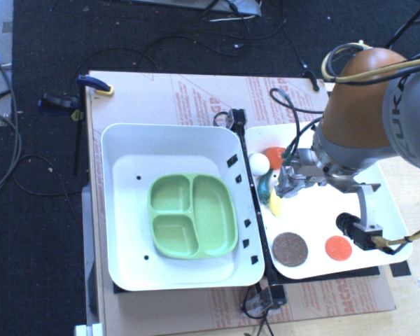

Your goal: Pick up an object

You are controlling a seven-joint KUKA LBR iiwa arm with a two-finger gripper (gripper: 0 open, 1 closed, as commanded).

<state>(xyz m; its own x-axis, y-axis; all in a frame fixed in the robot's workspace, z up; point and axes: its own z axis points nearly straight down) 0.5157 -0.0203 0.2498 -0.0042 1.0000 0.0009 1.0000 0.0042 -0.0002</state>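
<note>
Left bin (119, 208): a green divided tray (193, 214) with 3 compartments is held in it, lying flat near the middle.

Right bin (385, 257): the loose objects are held here: a white ball (258, 163), an orange piece (274, 154) just behind it, a teal item (266, 185), a yellow item (274, 204), a brown disc (290, 248) and an orange disc (338, 248).

Gripper (288, 177): it is lowered over the left end of the right bin, close to that bin's left wall; whether it is released or clenched cannot be told, since the wrist hides it.

Likely target: the teal and yellow items, which are seen just left of the gripper and slightly toward the near edge, touching or nearly touching each other.

Long axis: the yellow item is judged to run roughly front to back along the bin wall, slightly tilted.

Key relation: the cluster lies between the gripper and the dividing wall, so a short move leftward is judged to be needed.

Grasp: nothing is seen held.
</note>
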